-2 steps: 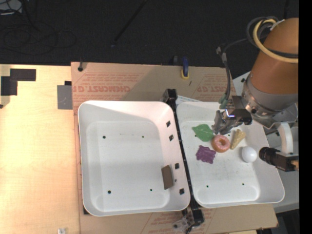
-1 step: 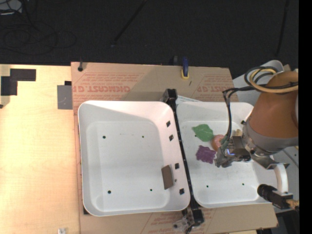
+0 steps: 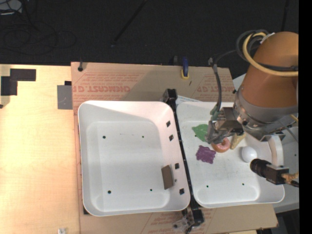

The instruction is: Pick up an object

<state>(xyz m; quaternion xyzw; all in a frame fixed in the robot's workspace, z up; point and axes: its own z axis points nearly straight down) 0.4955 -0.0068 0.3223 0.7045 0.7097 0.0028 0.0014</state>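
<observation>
My gripper (image 3: 217, 136) is low in the right bin (image 3: 229, 194), near its far middle. Right at its tip lies an orange-pink ring (image 3: 223, 146), partly covered by the gripper. A green flat piece (image 3: 199, 130) lies just to the left of the gripper. A purple lumpy piece (image 3: 205, 154) sits in front of the green one. A white ball (image 3: 248, 154) rests to the right of the ring, with a tan piece (image 3: 238, 141) between them. I cannot see anything clearly held.
The left bin (image 3: 97, 199) holds a small brown-grey block (image 3: 167, 176) near its right wall. The divider between the bins (image 3: 178, 145) runs just left of the green piece. The arm's bulk covers the right bin's far right corner.
</observation>
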